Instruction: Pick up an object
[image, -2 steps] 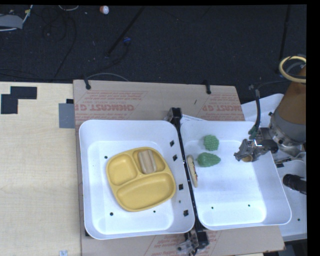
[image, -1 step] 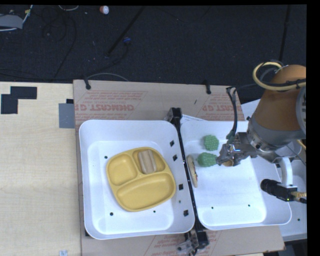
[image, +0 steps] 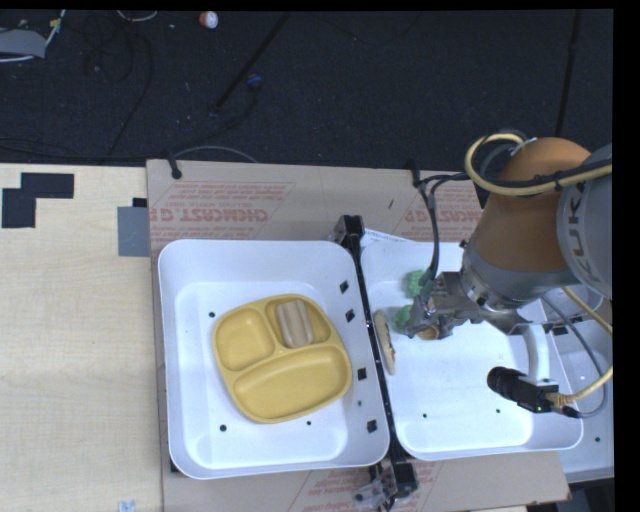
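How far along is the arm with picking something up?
Done: the gripper is low in the right bin, right at the green object. In hand: a grasp may be under way, but I cannot tell whether anything is gripped. Left: lifting something clear. The yellow tray in the left bin lies apart from the gripper.

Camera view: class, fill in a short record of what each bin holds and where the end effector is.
left bin: holds a yellow divided tray
tray contents: tan block in the upper right compartment
right bin: green object; tan disc by its left wall
end effector: low in the right bin, next to the green object
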